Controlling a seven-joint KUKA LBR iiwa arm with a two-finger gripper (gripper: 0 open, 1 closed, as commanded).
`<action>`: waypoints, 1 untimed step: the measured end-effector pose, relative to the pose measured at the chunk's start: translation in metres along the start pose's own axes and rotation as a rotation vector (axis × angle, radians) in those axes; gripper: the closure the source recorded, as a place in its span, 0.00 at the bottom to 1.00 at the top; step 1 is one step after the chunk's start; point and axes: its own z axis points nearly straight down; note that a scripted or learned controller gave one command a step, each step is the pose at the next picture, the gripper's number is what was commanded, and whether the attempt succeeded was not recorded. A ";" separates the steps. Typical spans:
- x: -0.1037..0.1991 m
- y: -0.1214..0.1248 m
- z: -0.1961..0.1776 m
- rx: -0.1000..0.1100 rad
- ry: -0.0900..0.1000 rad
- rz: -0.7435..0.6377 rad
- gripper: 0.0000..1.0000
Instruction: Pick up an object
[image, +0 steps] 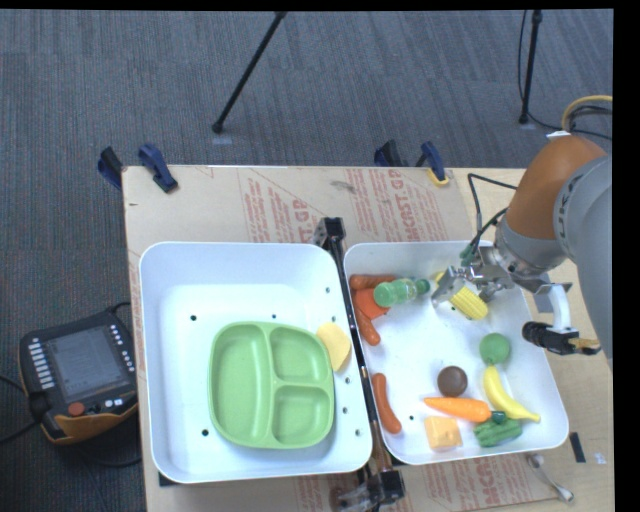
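End effector (468, 288) low over corn (469, 303) in right bin (400, 440); grasp state unclear. Approach step; next needs closing, lifting.

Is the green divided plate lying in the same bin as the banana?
No, the green plate lies in the left bin, while the banana lies in the right bin.

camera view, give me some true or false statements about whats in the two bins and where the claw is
1. The green divided plate lies in the left bin. True.
2. The claw is over the left bin. False: it is over the right bin, at the corn cob.
3. The banana lies on the plate. False: it lies in the right bin.
4. A carrot lies beside the banana. True.
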 end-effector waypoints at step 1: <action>0.002 0.001 -0.011 0.000 -0.001 -0.007 1.00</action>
